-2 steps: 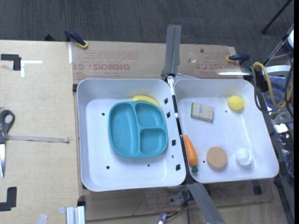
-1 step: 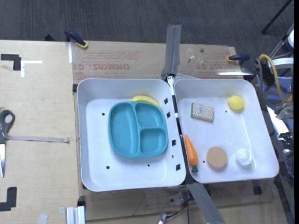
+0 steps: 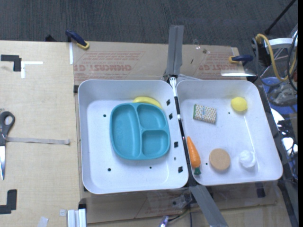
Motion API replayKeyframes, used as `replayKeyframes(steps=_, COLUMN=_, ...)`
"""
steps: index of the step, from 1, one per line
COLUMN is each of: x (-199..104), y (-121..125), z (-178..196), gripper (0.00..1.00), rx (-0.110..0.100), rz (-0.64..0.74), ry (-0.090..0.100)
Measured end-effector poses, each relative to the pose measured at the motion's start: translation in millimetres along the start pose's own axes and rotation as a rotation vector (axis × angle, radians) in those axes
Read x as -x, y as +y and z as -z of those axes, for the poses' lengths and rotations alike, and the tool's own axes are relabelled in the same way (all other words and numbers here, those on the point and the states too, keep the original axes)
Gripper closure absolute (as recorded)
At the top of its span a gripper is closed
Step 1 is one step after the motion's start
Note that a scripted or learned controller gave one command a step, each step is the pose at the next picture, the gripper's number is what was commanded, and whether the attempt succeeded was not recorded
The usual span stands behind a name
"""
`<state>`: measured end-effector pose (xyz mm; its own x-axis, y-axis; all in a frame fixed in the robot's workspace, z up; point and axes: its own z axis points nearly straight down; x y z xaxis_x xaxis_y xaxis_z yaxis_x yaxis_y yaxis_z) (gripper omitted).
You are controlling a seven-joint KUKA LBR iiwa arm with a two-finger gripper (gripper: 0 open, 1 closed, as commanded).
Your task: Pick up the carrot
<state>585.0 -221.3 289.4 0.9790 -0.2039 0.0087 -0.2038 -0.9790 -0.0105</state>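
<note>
The carrot (image 3: 193, 153) is small and orange, with a green stub at its near end. It lies lengthwise along the left wall of the right bin (image 3: 265, 126), close to the front left corner. Nothing touches it, and its whole length is in plain sight from above.
In the right bin with the carrot are a tan round disc (image 3: 219, 159), a small white object (image 3: 247, 158), a yellow ball (image 3: 239, 104) and a patterned packet (image 3: 204, 113). The left bin (image 3: 92, 174) holds a teal divided plate (image 3: 140, 130), with a yellow item (image 3: 147, 100) behind it. Scissors (image 3: 4, 141) lie at the far left of the bench.
</note>
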Motion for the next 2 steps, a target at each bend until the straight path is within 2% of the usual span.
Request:
replayKeyframes(steps=1, x=86.5, y=18.5, z=-35.1, gripper=1.0, rx=0.001, rz=-0.001, ry=-0.005)
replayKeyframes(steps=2, x=43.7, y=3.8, z=-29.9, gripper=1.0, rx=0.001, rz=-0.001, ry=-0.003)
